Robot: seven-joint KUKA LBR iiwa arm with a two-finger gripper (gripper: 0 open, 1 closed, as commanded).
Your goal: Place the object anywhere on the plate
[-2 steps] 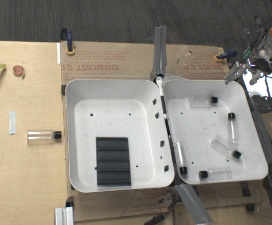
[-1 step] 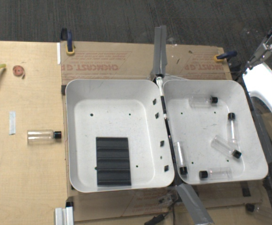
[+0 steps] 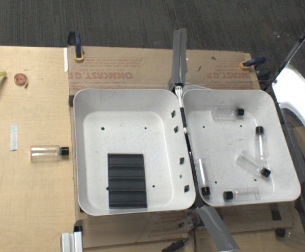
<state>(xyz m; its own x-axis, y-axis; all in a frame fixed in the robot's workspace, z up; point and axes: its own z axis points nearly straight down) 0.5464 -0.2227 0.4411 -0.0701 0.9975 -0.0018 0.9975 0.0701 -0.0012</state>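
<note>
Nearest in the scene, the black ribbed plate lies flat at the near end of the left bin, with nothing on it, so the placing is not yet done.

Across the divider, the right bin holds five clear vials with black caps. The nearest vial lies left to right along the near wall, cap to the left. Just left of it, a second vial hugs the left wall, long axis near to far, cap at the near end. A slanted vial sits mid-bin, cap pointing near-right. Beyond it, another vial runs near to far, cap at the far end. Farthest, a fifth vial lies left to right, cap on the right.

Which one gets picked I cannot say. As for the pincer, apart or together, I cannot tell. Every candidate lies right of the plate, on the side the arm enters from, so the carry should run leftward over the divider.

Away on the left of the bench, a spare vial lies alone.
</note>
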